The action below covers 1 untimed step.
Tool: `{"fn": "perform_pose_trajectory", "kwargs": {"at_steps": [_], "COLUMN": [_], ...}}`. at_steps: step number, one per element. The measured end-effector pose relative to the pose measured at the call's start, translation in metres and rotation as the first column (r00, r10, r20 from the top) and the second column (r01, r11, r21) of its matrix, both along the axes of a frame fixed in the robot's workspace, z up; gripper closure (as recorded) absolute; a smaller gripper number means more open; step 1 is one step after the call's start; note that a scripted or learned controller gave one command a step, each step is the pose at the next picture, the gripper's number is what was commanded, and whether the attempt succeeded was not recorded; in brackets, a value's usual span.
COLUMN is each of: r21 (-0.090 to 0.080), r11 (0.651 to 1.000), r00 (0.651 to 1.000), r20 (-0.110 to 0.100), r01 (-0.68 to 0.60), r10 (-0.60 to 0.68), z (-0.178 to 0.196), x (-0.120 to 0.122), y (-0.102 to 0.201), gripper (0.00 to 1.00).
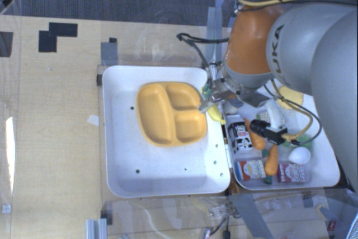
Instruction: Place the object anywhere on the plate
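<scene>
The big grey arm [313, 47] with its orange band [251, 42] covers the upper part of the right bin [330, 176], so a good share of that bin and whatever lies there is hidden. The arm comes in from the right and bends down toward the gap between the two bins, with its wrist above the right edge of the left bin [168, 182]. The gripper [211, 99] is small and blurred in this view; it hangs at the right rim of the yellow plate [170, 113], and a small yellow object [215, 113] sits just under it, at the border of the bins. I cannot tell whether the claw is released or clenched, nor whether it really has this yellow object. The plate has three compartments and lies in the left bin, toward its upper right. In the visible part of the right bin there are a white egg [300, 155], an orange carrot [271, 160], two small packages [271, 170] with red labels and a black and white box [239, 136], close together; their details are hard to read.
</scene>
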<state>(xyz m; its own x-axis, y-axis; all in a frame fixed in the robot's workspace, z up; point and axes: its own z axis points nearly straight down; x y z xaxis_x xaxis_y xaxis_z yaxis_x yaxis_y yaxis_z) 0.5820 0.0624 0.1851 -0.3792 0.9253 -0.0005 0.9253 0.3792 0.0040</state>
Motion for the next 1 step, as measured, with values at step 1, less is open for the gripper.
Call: {"fn": "perform_pose_trajectory", "kwargs": {"at_steps": [1], "r21": [0.0], "r11": [0.994], "r00": [0.994], "r20": [0.004], "r01": [0.106], "r10": [-0.106], "z": [0.088], "x": [0.0006], "y": [0.0033], "gripper": [1.0]}}
